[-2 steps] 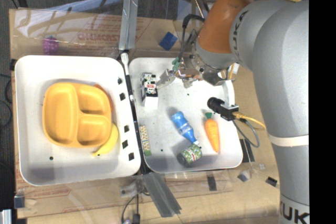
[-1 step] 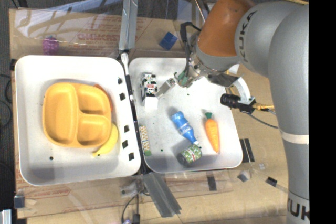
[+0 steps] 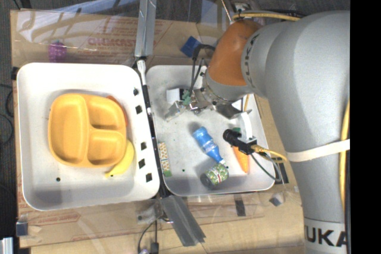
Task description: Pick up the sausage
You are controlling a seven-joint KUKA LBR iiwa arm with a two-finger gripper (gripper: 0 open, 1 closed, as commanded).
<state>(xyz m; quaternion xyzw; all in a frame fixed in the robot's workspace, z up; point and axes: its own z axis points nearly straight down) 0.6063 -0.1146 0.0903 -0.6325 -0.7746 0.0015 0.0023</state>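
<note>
The grey arm (image 3: pixel 297 86) reaches across the right bin (image 3: pixel 184 171), evidently to work its far-left corner, where the gripper (image 3: pixel 178 105) sits low, jaw state indeterminable; the presumed sausage (image 3: pixel 164 159), slim and brownish, lies apart along the left wall.

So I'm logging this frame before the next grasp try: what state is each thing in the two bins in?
yellow divided plate: flat in the left bin, right way up.
banana: lying against the plate's lower right rim.
blue bottle: on its side in the right bin.
green can: tipped over near the right bin's front wall.
orange carrot-like piece: lying flat by the right wall.
gripper: low in the right bin's back part.
</note>
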